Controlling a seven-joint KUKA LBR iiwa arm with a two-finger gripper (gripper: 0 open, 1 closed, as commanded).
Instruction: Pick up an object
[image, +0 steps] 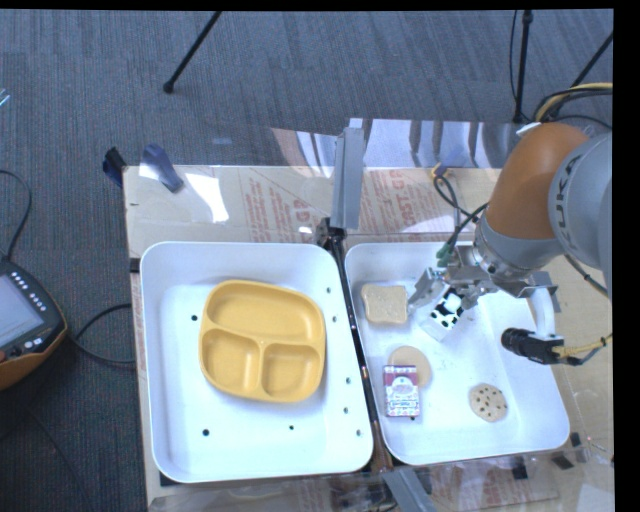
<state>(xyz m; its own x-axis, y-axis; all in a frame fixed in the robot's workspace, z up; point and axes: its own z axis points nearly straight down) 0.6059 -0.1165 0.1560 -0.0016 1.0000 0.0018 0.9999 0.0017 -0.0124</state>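
The bench (240, 205) carries two shallow white bins side by side. The left bin (170, 280) holds a yellow divided plate (263, 340), which lies flat near the bin's middle with its three compartments facing up. The right bin (530, 420) holds the smaller things and the working end of the arm.

The arm (555, 195), grey with an orange band above the wrist, comes in from three o'clock and bends down over the upper half of the right bin. Its gripper (447, 310) hangs low over the bin floor, just right of the bread slice. A small black-and-white piece shows at its tip, but whether that is a part of the tool or a thing caught there cannot be told, and the state of the gripper cannot be told either.

Of the things in the right bin, the bread slice (385, 304) lies nearest, at about nine o'clock from the gripper and just beside it. The red and white packet (401, 390) lies at about seven o'clock from the gripper, well below it, with its upper right corner overlapping the tan round cracker (412, 362), which sits between packet and gripper. The chocolate chip cookie (488, 402) lies apart at about five o'clock from the gripper, near the bin's lower right part.
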